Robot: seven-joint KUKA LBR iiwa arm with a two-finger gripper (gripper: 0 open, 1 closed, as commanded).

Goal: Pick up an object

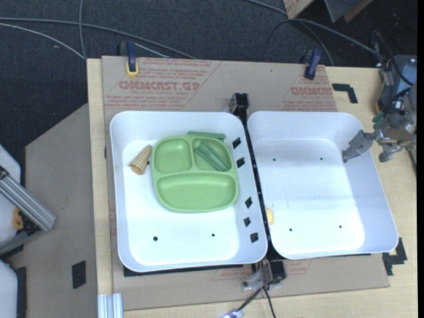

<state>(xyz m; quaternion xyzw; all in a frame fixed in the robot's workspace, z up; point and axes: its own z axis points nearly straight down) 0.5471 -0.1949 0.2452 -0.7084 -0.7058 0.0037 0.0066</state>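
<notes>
While over rim, gripper (371, 146) right.

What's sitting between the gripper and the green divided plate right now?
In the camera view, bare white floor of the right bin and the two bins' adjoining rims separate the gripper from the green divided plate.

Bench (165, 78) w/ two white bins (132, 244)

1. Red print reading "CHEMCAST GP" is running across the brown protective sheet (159, 83) at 12 o'clock from the left bin (126, 177).
2. The same red print is showing at 12 o'clock from the right bin (371, 197), partly legible only.
</notes>
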